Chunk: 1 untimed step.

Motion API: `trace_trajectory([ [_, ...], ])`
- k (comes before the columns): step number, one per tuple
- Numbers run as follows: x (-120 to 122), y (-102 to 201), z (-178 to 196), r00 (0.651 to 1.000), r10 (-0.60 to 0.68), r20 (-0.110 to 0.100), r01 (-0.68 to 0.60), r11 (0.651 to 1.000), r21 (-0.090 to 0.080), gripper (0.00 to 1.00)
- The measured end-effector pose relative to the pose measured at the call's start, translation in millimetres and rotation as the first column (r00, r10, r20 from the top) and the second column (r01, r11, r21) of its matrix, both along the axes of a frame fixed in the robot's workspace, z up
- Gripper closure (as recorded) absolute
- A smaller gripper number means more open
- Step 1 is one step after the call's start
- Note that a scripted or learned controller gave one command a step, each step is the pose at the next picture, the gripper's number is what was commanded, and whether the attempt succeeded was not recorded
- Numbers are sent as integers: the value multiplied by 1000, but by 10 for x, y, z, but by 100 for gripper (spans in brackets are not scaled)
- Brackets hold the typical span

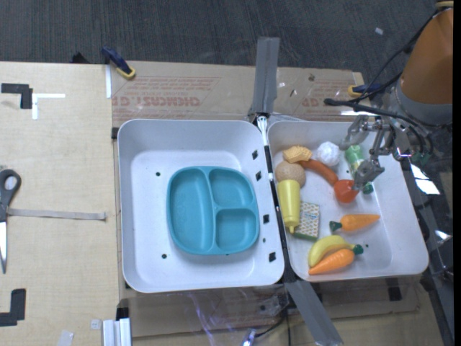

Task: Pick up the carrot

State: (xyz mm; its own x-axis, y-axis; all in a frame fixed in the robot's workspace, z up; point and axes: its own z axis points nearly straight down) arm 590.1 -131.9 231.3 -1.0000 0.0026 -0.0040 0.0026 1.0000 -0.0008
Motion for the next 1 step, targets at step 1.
trace_trajectory([
  [1, -541, -400, -893, 995, 98, -1, -98, 995, 0, 0],
])
